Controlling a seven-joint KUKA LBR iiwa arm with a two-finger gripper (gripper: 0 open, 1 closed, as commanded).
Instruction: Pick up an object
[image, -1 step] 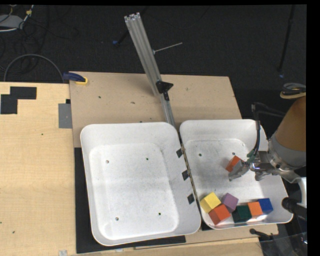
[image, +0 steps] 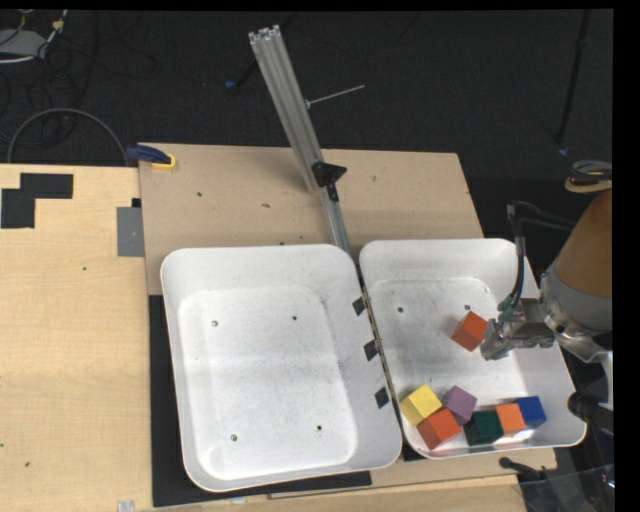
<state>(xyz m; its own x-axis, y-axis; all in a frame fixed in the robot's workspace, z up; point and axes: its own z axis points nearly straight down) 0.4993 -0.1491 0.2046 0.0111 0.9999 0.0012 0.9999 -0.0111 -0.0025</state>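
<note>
Camera view. Right bin (image: 440, 255): gripper (image: 489, 343) at its right side, an orange-red block (image: 469, 331) touching its fingertips; jaw state cannot be told. Near edge: yellow block (image: 421, 402), red block (image: 438, 428), purple block (image: 460, 402), green block (image: 484, 427), orange block (image: 510, 416), blue block (image: 531, 410) clustered.

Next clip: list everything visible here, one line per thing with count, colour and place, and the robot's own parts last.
white bins: 2, white, side by side on the bench
orange-red block: 1, right bin, beside the gripper
yellow block: 1, right bin, near edge
purple block: 1, next to yellow
red block: 1, near edge
green block: 1, near edge
orange block: 1, near edge
blue block: 1, near right corner
metal rail: 1, grey, behind the bins
gripper: 1, grey, over right bin
</note>
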